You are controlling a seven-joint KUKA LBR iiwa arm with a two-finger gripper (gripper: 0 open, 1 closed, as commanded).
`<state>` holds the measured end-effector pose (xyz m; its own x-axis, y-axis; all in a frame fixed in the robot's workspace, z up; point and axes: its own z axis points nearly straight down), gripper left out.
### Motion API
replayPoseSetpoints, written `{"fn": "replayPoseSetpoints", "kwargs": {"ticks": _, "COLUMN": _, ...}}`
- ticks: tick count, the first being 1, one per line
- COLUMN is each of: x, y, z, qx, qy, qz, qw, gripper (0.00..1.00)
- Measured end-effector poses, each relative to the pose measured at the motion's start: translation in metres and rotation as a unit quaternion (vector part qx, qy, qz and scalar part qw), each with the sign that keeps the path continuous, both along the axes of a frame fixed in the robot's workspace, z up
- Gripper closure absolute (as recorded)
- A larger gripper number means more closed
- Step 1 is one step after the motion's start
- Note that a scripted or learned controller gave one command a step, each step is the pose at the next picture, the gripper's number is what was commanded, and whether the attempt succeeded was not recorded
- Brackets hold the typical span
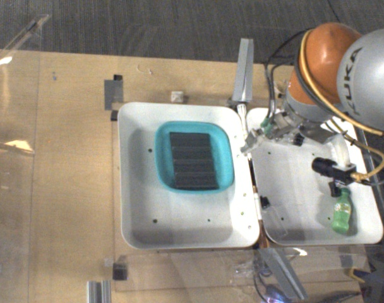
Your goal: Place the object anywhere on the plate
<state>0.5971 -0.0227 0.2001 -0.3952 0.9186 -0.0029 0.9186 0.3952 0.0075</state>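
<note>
Overhead view of the pale wooden tabletop (53,188) carrying two shallow white bins side by side. The grey arm with its orange band (343,55) reaches in from the right and hangs over the upper part of the right-hand white bin (293,219). The left-hand white bin (179,223) holds the turquoise rounded-square plate (225,163), whose centre carries a dark ribbed rectangular insert (193,161). The end effector (268,130) sits low at the right bin's upper left corner, close to the wall shared by the bins; how far it is open cannot be told, and nothing is seen held in it. The task's thing, a small green bottle-shaped object (342,213), lies near the right bin's lower right corner, well apart from the end effector and from the plate. Judged stage: the pick is not yet made. The next move calls for travel across the right bin to the object, a descent over it and a secure closure, before any carry to the plate.
</note>
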Motion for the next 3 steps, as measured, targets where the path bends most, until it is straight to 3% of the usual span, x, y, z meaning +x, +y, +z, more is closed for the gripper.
{"fn": "replayPoseSetpoints", "kwargs": {"ticks": 1, "x": 0.015, "y": 0.037, "z": -0.015, "qx": 0.0003, "qy": 0.001, "qz": -0.009, "qw": 1.0000, "gripper": 0.00}}
{"fn": "replayPoseSetpoints", "kwargs": {"ticks": 2, "x": 0.072, "y": -0.020, "z": -0.015, "qx": -0.0003, "qy": 0.002, "qz": -0.011, "qw": 0.9999, "gripper": 0.00}}
{"fn": "replayPoseSetpoints", "kwargs": {"ticks": 3, "x": 0.021, "y": 0.024, "z": 0.003, "qx": 0.0003, "qy": 0.000, "qz": 0.002, "qw": 1.0000, "gripper": 0.00}}
